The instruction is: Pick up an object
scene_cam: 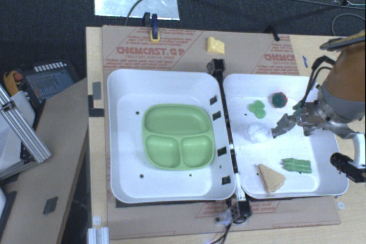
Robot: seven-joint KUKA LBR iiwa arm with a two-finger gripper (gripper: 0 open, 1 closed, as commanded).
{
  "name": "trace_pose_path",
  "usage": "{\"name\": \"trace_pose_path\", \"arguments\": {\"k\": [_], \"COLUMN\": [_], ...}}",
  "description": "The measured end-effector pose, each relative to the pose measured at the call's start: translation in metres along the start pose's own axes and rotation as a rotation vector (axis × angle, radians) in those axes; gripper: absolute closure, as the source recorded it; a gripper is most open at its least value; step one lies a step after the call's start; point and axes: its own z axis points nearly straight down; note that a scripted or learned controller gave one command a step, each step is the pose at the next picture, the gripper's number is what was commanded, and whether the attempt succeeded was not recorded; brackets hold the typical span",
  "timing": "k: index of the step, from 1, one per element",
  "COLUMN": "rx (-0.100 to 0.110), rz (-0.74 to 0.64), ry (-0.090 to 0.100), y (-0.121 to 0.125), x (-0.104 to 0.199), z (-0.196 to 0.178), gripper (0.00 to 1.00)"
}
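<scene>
The arm [343, 88] comes in from three o'clock, and its hand [278, 128] sits over the middle of the right bin [326, 180], the dark fingers aimed toward nine o'clock. Whether they are spread or pressed together cannot be told from this slant, and nothing shows between them.

Just off the fingertips, at about eight o'clock, lies a small white object [257, 134] on the bin floor, hard to make out against the white plastic. At eleven o'clock from the hand is a light green piece [257, 108], and at twelve o'clock, close to the arm's cabling, a dark green and red round thing [279, 100]. At five o'clock lies a green ridged item [296, 166], and at six o'clock a tan wedge [270, 178] near the bin's front wall. All five lie apart from one another.

The left bin [123, 100] holds a green divided tray [176, 137] with three compartments. A black divider strip [225, 128] runs between the two bins. On the cardboard [171, 51] at twelve o'clock, beyond the bins, a yellow block [215, 45] rests by itself, and a yellow and blue clamp [154, 28] grips the bench's far edge.
</scene>
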Motion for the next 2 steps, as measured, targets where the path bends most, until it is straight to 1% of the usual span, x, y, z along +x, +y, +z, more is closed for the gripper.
{"name": "trace_pose_path", "arguments": {"k": [1,2], "rx": [-0.011,-0.004], "rz": [-0.002,0.0], "ry": [-0.002,0.0], "y": [0.003,0.008], "x": [0.0,-0.002], "z": [-0.005,0.056], "gripper": [0.0,0.0]}}
